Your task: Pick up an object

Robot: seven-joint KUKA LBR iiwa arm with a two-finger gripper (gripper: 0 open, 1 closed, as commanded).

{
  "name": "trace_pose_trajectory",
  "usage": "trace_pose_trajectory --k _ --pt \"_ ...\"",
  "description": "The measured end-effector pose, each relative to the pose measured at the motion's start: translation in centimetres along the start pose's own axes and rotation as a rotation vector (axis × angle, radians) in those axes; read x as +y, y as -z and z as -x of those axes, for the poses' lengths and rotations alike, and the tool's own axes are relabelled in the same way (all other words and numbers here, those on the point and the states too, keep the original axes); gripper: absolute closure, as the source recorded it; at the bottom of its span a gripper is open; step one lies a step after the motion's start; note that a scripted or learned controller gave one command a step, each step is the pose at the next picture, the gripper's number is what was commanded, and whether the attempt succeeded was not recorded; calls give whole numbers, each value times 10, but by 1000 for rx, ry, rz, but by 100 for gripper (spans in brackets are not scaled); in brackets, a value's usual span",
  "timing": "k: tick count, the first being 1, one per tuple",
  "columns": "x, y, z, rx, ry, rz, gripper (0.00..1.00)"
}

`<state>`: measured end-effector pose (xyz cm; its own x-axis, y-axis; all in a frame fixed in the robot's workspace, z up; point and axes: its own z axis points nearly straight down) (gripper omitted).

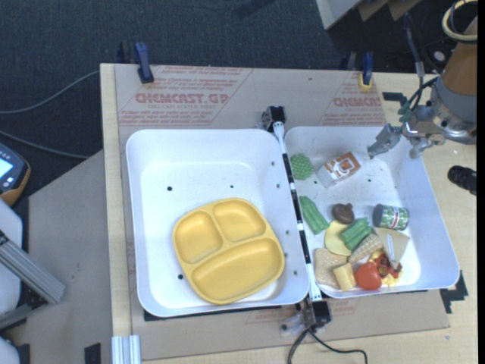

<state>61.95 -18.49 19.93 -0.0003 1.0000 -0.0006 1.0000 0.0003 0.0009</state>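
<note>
On the tabletop (227,97) we see two white bins side by side. The left bin (151,165) holds a yellow divided plate (227,250). The right bin (424,203) holds a crowd of toy food: a green can (391,217), a small packet (339,167), a red tomato (368,276), green pieces and crackers heaped toward its near edge. Our tool (398,144) hangs over the right bin's far right corner, its fingers spread and holding nothing. The packet lies nearest it, toward the bin's middle; the can lies further toward the near edge.

Yellow tray (229,250) in left bin (151,158), toy food (jumbled) right, gripper (399,140) above
</note>
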Motion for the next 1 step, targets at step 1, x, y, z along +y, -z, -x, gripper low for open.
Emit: trace_pose_trajectory --k 1 --pt "-54 -98 22 4 -4 -12 0"
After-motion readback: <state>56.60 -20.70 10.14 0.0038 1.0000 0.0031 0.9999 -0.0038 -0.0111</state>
